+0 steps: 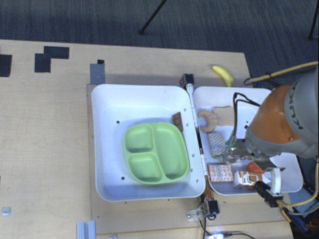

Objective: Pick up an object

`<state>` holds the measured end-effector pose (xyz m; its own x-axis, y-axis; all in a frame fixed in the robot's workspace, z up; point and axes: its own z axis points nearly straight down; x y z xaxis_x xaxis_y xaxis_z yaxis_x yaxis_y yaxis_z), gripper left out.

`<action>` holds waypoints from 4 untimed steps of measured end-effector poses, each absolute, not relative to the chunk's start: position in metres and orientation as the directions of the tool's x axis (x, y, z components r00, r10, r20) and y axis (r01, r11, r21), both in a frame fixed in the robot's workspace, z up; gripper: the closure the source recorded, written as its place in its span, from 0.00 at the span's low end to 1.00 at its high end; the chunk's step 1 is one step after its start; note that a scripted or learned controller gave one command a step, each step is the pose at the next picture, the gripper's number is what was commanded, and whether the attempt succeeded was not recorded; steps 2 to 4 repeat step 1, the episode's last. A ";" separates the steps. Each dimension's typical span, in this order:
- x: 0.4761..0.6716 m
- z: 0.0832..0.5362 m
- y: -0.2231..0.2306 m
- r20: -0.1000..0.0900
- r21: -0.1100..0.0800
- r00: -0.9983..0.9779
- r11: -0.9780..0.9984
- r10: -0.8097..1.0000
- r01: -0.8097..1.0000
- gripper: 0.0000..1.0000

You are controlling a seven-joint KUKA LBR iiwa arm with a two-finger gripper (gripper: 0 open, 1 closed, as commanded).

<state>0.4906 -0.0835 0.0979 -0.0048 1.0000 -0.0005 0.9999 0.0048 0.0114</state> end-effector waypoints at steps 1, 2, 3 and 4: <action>0.491 0.098 -0.083 0.000 0.011 -0.004 0.004 1.000 1.000 0.00; 0.491 0.098 -0.083 0.000 0.011 -0.004 0.004 1.000 1.000 0.00; 0.491 0.098 -0.083 0.000 0.011 -0.004 0.004 1.000 1.000 0.00; 0.491 0.098 -0.083 0.000 0.011 -0.004 0.004 1.000 1.000 0.00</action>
